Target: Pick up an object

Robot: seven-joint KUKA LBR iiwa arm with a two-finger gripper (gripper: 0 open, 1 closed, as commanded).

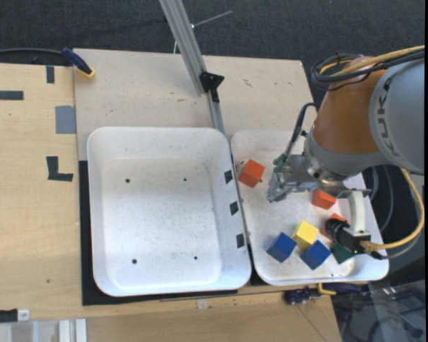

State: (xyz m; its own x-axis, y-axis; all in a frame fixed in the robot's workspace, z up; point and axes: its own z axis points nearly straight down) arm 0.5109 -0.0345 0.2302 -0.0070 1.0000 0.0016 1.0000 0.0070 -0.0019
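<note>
Your end effector (277,191) hangs low over the right-hand bin (260,258), right of centre in the frame, and from this slant you cannot tell how it is set or whether anything is in it. Just to its upper left an orange cube (252,173) sits tilted on the bin floor. Just to its right a second, reddish-orange block (324,200) peeks out beside the wrist. Lower down, near the bin's front wall, you have a blue cube (281,247), a yellow cube (307,232) touching a second blue cube (314,254), and a dark green piece (342,253) at the lower right.

The blocks look matte with hard edges; both bins are shallow white plastic with rounded corners. The left-hand bin (100,155) has a speckled floor with a few dark dots. Both rest on a pale wooden counter (143,84) marked with grey tape patches at the left of the frame. A slanted metal pole (185,34) crosses the top, with dark carpet (57,13) behind it.
</note>
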